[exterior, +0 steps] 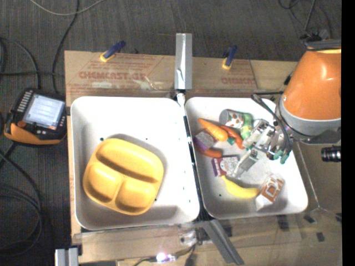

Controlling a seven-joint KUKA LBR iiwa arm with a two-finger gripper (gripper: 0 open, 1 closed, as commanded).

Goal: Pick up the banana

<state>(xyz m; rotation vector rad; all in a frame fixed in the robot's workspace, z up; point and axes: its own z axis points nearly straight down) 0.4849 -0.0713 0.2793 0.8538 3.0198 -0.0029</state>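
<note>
The yellow banana [242,189] lies near the front of the right bin [294,204], curved, with its left end under a small purple packet's edge. My gripper [241,169] reaches in from the right and points down and to the left, its tip just above and behind the banana's left half. From this view I cannot tell whether it touches the banana. The grey arm with its orange band fills the bin's right side.
The right bin also holds a carrot [217,129], a printed can [235,118], a purple eggplant [203,142], a purple packet [228,165] and a small orange-white box [270,190] just right of the banana. A yellow divided plate [125,175] sits in the left bin [83,126].
</note>
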